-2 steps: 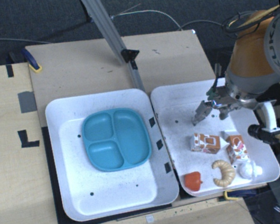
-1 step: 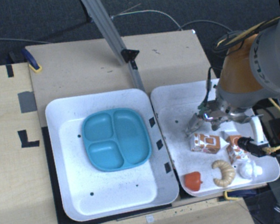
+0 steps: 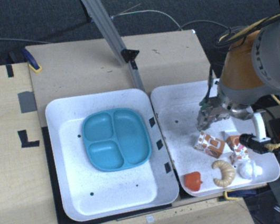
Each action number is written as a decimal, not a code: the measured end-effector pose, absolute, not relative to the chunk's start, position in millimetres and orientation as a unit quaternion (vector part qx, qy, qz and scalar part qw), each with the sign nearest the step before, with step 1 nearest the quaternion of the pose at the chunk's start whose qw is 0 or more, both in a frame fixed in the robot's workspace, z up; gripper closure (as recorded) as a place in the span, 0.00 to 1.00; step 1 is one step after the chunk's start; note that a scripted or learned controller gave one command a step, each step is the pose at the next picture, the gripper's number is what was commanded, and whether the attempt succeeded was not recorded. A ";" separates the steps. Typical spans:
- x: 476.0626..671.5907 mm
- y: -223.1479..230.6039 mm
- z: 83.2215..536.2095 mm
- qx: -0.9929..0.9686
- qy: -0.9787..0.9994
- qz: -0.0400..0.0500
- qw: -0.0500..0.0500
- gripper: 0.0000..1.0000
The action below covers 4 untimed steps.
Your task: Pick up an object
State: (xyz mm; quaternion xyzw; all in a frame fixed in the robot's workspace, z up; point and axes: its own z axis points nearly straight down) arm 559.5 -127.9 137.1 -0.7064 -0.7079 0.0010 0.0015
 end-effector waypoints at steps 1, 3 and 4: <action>554.4 -134.5 195.1 -0.707 -0.707 -0.001 -0.002 1.00; 560.8 -77.5 218.9 -0.705 -0.709 0.000 0.001 1.00; 565.5 -22.2 230.3 -0.704 -0.710 -0.001 0.001 1.00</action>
